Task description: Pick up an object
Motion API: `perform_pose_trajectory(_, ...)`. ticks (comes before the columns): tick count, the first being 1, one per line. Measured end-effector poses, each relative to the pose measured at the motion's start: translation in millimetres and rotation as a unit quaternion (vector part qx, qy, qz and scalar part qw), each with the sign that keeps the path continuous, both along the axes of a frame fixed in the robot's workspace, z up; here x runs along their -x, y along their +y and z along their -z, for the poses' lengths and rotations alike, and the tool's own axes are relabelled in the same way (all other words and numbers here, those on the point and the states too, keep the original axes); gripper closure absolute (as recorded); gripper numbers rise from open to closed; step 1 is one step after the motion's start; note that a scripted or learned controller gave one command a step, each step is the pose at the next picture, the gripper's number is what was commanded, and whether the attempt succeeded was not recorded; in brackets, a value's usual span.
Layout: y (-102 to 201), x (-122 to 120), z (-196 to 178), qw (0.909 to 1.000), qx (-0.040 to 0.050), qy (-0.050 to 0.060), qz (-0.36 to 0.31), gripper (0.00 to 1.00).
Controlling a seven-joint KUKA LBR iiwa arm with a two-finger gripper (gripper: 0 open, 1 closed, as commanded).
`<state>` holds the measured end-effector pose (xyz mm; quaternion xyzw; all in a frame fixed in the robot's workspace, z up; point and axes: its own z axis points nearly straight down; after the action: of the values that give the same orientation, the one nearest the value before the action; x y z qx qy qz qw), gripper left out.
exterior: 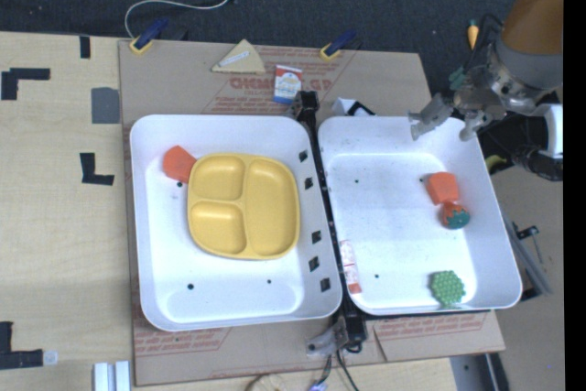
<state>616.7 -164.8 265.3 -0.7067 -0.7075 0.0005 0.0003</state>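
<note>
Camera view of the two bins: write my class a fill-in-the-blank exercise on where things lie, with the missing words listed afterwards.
1. The yellow divided plate lies in the ____ bin as the camera sees it.
2. The green bumpy ball sits near the right bin's ____ right corner.
3. The pincer hangs with open fingers over the right bin's ____ right corner, holding nothing.
4. The orange block touching the plate lies at the plate's upper ____ edge.

Missing words: left; lower; upper; left
</note>
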Motion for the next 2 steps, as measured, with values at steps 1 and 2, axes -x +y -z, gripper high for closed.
perform_pose_trajectory(1, -34, 22, 85, 1.0000, 0.0000, 0.002, 0.000, 0.00)
perform_pose_trajectory(2, -58, 19, 163, 1.0000, 0.0029, -0.007, 0.000, 0.00)
